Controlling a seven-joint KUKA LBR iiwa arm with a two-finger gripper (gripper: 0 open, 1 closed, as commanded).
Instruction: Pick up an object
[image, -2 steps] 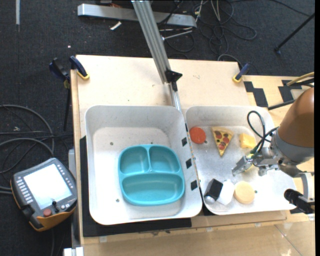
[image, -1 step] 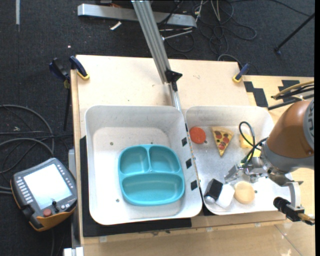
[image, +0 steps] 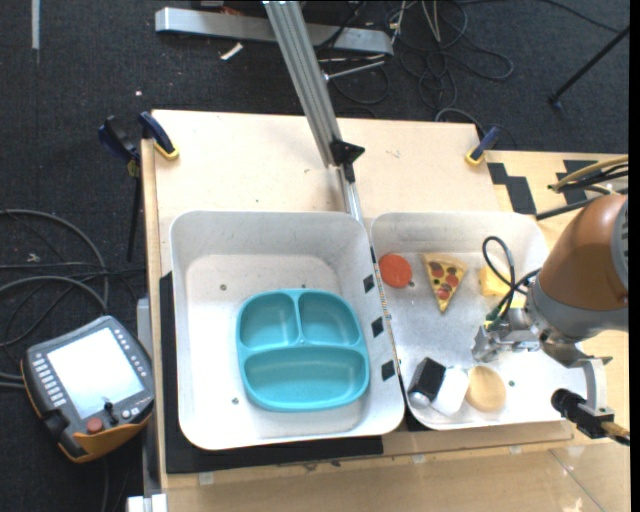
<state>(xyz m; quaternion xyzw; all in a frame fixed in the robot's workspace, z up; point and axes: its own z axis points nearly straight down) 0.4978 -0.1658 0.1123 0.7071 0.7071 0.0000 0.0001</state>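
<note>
grey arm (image: 575, 300), orange band, perhaps green cabling

The right bin (image: 455, 225) holds a handful of small things. A round red disc (image: 396, 270) lies flat near the bin's left wall, toward the far side. Just to its right lies a pizza slice (image: 443, 279), a flat triangle with its point toward the near side, yellow with red spots and a brown crust along the far edge. Farther right, a pale yellow block (image: 492, 282) sits partly hidden behind a black cable. At the near left corner a black block (image: 426, 378) touches a white piece (image: 450, 391), and just right of them rests a round tan disc (image: 486, 389), lying flat.
</note>
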